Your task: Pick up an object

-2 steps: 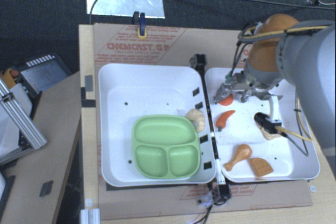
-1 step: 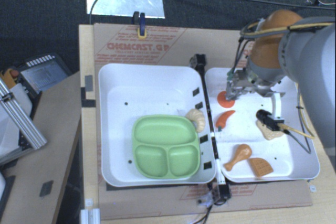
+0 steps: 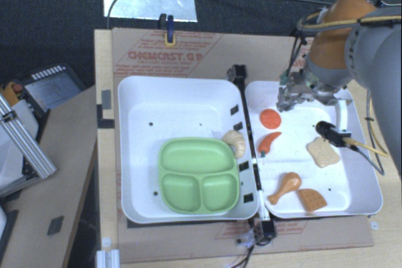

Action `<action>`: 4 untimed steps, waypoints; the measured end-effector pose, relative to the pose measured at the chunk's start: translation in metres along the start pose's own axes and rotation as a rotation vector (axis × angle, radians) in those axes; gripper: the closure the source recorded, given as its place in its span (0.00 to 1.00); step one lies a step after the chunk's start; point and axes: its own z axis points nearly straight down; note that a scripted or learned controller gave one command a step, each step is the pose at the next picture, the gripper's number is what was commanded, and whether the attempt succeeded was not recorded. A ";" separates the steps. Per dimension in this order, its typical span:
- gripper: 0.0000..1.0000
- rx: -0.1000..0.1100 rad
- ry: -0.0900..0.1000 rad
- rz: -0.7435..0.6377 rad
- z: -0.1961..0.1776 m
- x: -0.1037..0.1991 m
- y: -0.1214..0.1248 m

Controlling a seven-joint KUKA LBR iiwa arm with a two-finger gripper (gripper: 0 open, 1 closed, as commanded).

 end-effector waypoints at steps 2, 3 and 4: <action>1.00 -0.002 0.000 -0.004 -0.101 0.006 0.005; 1.00 0.007 0.002 -0.008 -0.089 0.053 -0.016; 1.00 0.009 0.002 -0.008 -0.077 0.099 -0.042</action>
